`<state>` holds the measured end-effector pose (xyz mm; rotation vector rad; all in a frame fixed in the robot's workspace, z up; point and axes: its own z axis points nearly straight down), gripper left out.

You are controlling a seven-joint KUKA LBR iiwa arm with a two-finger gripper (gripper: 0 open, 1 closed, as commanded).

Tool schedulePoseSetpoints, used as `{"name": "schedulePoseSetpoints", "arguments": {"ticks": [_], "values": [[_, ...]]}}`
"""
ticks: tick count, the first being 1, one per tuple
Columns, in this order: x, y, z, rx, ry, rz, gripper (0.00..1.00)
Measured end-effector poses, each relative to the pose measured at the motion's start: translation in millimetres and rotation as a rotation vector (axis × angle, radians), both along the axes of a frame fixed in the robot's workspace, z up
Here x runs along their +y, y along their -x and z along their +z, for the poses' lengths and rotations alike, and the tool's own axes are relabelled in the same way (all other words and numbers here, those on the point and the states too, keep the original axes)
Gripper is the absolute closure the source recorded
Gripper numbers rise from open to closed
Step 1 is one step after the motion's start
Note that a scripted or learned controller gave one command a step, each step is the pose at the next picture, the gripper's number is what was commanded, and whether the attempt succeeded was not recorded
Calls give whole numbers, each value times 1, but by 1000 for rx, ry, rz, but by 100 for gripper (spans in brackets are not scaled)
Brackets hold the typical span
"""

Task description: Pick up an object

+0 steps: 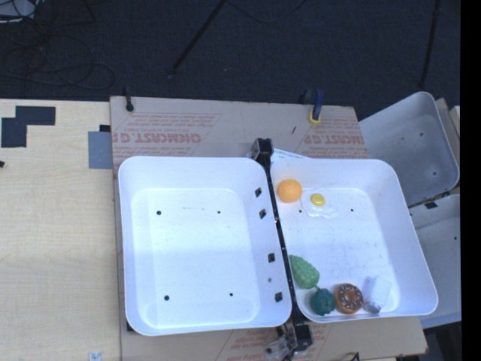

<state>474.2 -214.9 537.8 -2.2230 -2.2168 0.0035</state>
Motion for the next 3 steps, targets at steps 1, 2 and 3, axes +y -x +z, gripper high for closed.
{"name": "schedulePoseSetpoints", "arguments": {"ticks": [1, 2, 3], "values": [[30, -48, -1, -2, 1, 6, 100], [2, -6, 0, 0, 0, 0, 100], [2, -2, 0, 0, -1, 3, 100]]}}
